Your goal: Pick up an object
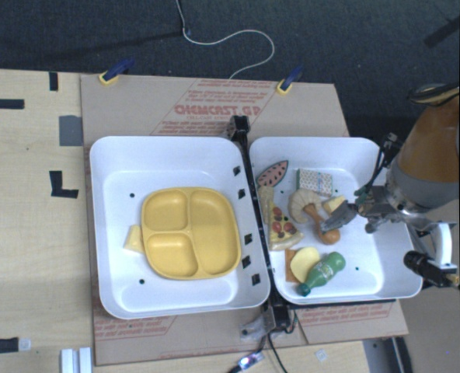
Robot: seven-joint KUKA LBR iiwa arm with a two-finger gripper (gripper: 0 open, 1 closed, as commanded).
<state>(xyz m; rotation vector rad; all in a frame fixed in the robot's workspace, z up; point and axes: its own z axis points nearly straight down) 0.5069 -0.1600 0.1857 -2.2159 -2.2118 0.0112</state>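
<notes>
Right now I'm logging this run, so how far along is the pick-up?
Done: the grey arm's claw has reached into the right white bin, low over the pile of toy food beside the green plastic bottle. In hand: nothing visibly lifted; I can't tell if it grips anything. Left: grasp and raise one item. The yellow divided plate sits untouched in the left bin.

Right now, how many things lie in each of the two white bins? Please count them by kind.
Yellow divided plate: 1
Pale yellow flat piece, partly under the plate: 1
Green bottle: 1
Pizza slice: 1
Other small food toys in the right bin: about 5; they overlap, so this count is uncertain
Total: about 9
</notes>
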